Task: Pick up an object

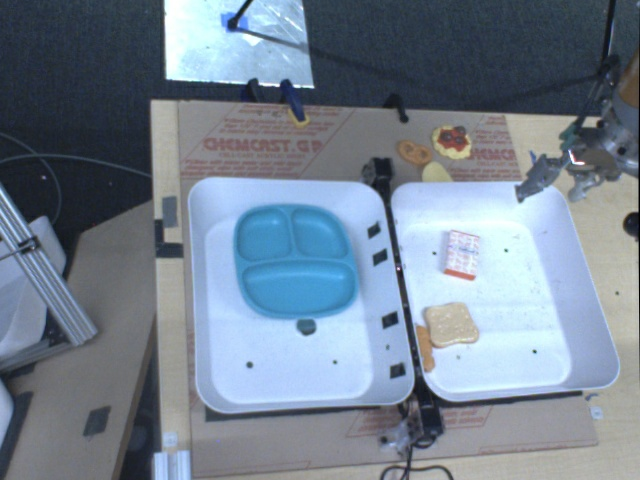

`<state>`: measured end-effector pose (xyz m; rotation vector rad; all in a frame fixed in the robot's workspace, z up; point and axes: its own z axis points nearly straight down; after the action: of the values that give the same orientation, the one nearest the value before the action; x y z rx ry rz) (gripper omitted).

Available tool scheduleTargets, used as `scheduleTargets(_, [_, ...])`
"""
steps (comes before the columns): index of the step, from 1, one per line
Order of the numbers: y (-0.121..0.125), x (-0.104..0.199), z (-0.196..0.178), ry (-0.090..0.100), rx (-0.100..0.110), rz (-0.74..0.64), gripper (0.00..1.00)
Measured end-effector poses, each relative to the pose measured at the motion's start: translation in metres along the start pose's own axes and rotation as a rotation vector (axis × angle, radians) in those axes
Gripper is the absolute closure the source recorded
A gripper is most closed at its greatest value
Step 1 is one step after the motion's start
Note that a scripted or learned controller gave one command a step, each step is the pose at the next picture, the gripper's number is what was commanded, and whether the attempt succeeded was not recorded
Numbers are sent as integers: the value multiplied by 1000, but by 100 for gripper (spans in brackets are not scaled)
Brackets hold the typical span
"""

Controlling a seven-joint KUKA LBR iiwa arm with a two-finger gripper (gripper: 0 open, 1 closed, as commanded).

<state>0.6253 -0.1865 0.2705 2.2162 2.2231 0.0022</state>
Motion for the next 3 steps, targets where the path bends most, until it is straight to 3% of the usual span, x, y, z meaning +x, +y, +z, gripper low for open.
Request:
scheduleTargets(1, [-49, -12, 136, 4, 13, 5, 0])
scheduleTargets(2, [-44, -12, 117, -1, -3, 1, 100])
scheduleTargets(3, [-143, 3, 175, 3, 6, 6, 100])
